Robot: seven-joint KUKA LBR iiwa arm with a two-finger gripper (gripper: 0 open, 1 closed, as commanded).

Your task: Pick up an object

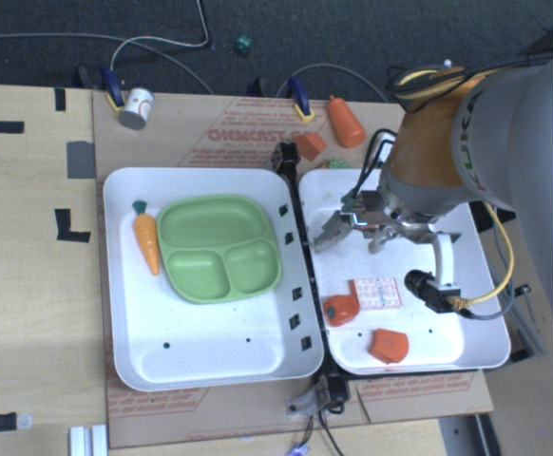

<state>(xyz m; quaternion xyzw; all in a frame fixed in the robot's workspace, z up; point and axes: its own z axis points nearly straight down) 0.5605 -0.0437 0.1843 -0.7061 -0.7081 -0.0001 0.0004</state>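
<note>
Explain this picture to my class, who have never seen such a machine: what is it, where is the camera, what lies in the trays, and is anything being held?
The camera looks down at a slant on a bench with two white bins. The big grey and orange shape on the right is a robot arm; its gripper hangs over the right bin. Nothing shows between its fingers, so it holds nothing. The left bin holds a green plate and a toy carrot. The right bin holds two orange blocks and a small card. Outside the bins, behind them, lie another carrot and a small can.
</note>
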